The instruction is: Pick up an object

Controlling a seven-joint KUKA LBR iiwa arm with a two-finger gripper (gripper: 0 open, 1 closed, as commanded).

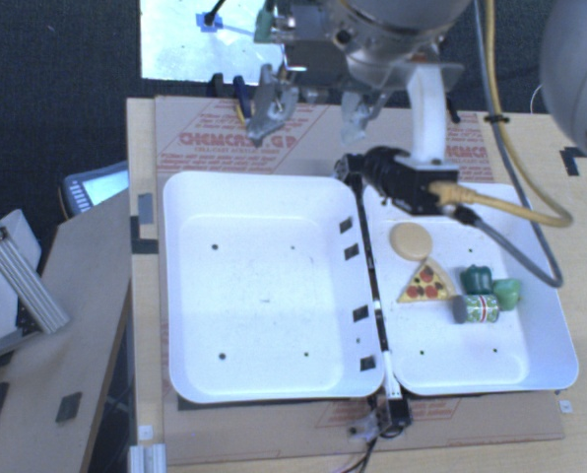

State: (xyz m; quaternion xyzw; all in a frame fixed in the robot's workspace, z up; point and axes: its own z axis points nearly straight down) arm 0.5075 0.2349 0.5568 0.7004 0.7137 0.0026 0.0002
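Note:
My gripper (pixel 313 118) hangs high over the back edge of the bins, near the divider between them. Its two grey fingers (pixel 270 114) stand wide apart, open, with nothing between them. In the right bin (pixel 530 363) lie a tan round disc (pixel 410 239), a toy pizza slice (pixel 424 284), a dark green pepper (pixel 476 278), a light green piece (pixel 508 293) and a small can (pixel 477 309) on its side. All of these sit well below and to the right of the gripper.
The left bin (pixel 190 363) lies beside the right one, with black clips (pixel 360 313) along the shared wall. A black fitting with a yellow cable (pixel 510 208) reaches over the right bin's back. Cardboard (pixel 200 141) lies under both bins.

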